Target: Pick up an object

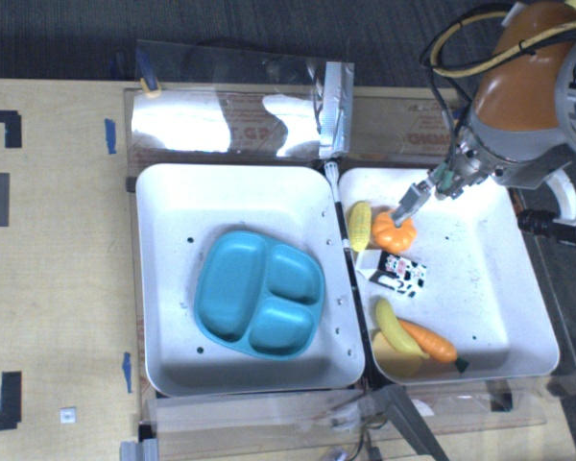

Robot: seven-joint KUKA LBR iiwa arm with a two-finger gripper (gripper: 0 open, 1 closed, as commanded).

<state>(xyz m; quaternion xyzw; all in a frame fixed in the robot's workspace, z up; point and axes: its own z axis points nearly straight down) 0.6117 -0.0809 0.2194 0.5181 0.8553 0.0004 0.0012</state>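
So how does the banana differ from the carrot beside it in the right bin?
The banana is yellow; the carrot is orange. The banana is curved and thicker, the carrot straighter and tapered. The banana lies nearer the bin divider, the carrot on its right. Both lie flat, touching, near the front of the right bin.

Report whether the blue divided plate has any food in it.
Empty. The blue divided plate shows bare blue in all its compartments; the toy foods, such as the banana and carrot, lie in the right bin.

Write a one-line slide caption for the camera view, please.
Gripper reaches down to an orange toy in the right bin.
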